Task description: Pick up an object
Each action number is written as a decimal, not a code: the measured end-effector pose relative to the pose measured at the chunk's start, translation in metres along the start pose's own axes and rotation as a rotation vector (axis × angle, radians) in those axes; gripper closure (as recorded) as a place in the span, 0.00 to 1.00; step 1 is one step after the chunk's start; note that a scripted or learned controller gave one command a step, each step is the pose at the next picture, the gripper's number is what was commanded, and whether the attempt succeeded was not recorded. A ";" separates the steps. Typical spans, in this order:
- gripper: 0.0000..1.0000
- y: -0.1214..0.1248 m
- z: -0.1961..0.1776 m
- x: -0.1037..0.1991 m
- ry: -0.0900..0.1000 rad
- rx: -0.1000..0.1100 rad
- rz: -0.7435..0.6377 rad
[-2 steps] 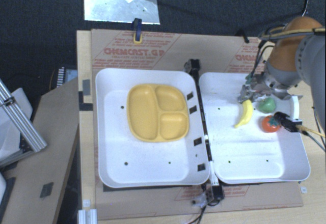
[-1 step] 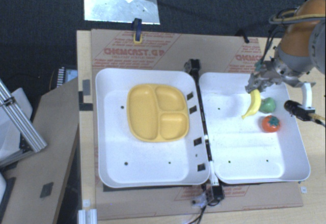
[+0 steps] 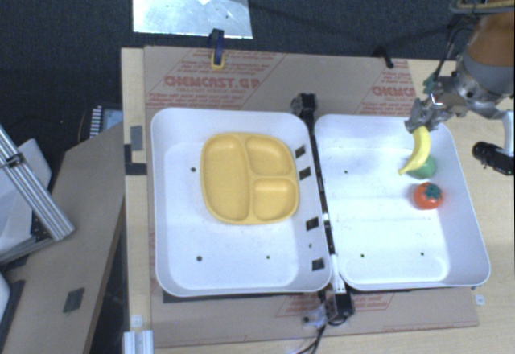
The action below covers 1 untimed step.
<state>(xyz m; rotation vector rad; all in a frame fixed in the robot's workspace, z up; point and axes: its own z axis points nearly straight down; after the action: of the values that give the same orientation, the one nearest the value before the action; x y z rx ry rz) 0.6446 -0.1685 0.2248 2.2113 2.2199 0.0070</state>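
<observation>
Writing: I read "CHEMCAST GP" in red on the brown sheet [image 3: 211, 80] under the bins, printed again, partly hidden, at the far right.
Left bin [image 3: 173, 264]: holds a yellow divided plate [image 3: 248, 178].
Right bin [image 3: 378, 264]: banana [image 3: 418, 153], a green thing [image 3: 424, 168] touching its low end, tomato [image 3: 427, 195] just below.
Gripper [image 3: 428, 113]: fingers clamped on the banana's top end, as far as I can judge.
Banana axis: hangs nearly upright, curving down and leftward from the gripper.
Next move: I judge a straight lift.
</observation>
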 end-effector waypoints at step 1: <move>1.00 0.002 -0.048 0.000 0.001 0.001 -0.003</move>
<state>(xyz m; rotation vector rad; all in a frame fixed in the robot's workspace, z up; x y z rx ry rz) 0.6462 -0.1687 0.2726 2.2087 2.2245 0.0061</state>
